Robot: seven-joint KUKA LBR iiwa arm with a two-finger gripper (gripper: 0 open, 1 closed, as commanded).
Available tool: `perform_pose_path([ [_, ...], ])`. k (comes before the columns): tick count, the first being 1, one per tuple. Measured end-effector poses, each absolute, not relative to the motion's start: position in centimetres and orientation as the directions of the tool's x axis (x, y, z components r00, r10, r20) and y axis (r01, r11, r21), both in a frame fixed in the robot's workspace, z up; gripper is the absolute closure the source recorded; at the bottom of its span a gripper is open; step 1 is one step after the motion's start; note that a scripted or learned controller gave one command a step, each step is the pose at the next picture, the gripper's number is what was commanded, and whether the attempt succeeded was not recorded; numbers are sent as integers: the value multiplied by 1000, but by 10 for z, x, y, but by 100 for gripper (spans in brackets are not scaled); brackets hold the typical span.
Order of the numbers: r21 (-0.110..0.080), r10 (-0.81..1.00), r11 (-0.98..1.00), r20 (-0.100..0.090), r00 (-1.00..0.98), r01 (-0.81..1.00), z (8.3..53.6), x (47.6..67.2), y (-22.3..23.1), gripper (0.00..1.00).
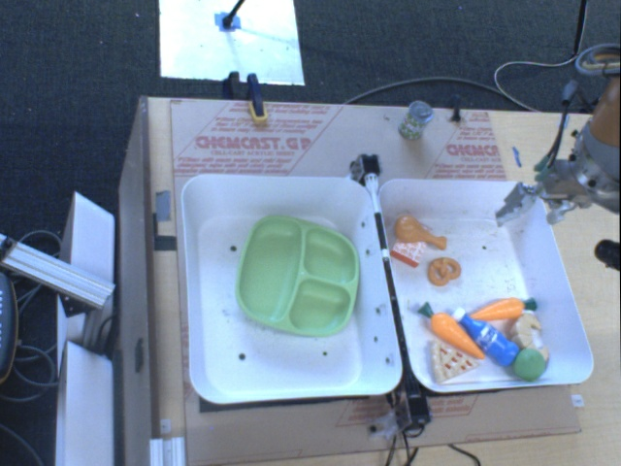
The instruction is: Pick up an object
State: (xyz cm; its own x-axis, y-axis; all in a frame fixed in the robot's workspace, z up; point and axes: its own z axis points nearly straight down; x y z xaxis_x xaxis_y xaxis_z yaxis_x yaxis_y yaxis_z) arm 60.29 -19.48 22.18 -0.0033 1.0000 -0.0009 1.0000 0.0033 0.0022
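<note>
Pincer (537,205) open, holding nothing, above right bin's (568,289) far right corner; toy foods, including a blue bottle (488,339), lie below.

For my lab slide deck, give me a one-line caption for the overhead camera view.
Gripper poised above the right bin of toy food, green divided tray in the left bin.

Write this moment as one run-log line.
pincer: above right bin's far edge, holding nothing | toys: in right bin | green tray: left bin
</note>
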Motion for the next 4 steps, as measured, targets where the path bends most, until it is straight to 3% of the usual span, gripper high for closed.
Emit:
perform_pose_path([
  [1,1,1000,2,-1,-2,1000,163,621,-206,0],
  [2,5,1000,6,-3,-6,1000,175,622,-207,100],
  [3,2,1000,5,0,-5,1000,168,609,-146,100],
  [4,4,1000,6,-2,-6,1000,202,669,-177,100],
])
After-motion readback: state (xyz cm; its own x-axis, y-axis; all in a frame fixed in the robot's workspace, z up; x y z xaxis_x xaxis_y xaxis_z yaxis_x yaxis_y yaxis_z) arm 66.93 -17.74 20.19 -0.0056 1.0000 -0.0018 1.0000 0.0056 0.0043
